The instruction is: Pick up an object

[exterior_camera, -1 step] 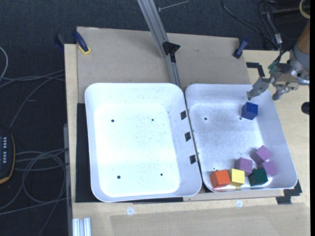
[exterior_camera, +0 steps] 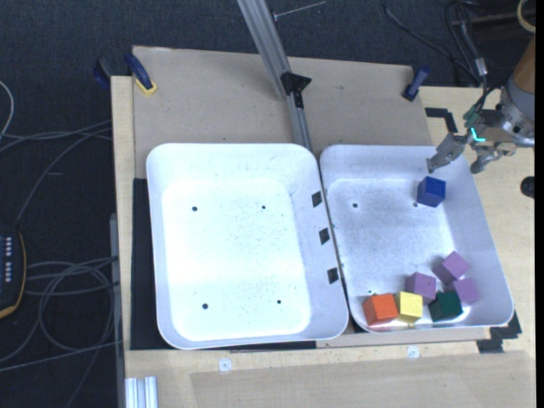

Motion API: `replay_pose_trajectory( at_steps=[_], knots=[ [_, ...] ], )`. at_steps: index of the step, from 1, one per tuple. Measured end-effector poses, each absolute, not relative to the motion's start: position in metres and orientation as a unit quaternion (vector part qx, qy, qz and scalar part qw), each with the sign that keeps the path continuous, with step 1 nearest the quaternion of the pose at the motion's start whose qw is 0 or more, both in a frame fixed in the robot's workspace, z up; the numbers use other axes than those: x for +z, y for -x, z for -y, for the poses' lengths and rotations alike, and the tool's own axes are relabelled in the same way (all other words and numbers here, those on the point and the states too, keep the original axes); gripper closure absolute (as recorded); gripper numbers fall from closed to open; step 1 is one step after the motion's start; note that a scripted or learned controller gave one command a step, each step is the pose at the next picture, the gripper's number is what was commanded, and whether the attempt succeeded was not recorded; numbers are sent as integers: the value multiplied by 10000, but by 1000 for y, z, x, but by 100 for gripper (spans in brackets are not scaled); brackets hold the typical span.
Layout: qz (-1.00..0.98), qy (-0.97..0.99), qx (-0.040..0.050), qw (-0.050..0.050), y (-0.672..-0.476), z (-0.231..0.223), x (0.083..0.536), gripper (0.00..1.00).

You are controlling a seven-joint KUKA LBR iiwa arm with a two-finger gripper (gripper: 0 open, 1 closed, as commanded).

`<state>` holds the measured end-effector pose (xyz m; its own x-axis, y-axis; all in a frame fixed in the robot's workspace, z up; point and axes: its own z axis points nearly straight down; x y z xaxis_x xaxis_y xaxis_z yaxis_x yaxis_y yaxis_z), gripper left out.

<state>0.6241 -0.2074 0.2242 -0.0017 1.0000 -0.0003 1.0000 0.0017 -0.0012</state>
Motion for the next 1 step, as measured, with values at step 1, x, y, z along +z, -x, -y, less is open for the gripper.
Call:
replay_pose_trajectory(
  at_steps=[1],
  knots=[
    [7069, 7073, 18, 30, -617, 214, 167, 0]
  ],
)
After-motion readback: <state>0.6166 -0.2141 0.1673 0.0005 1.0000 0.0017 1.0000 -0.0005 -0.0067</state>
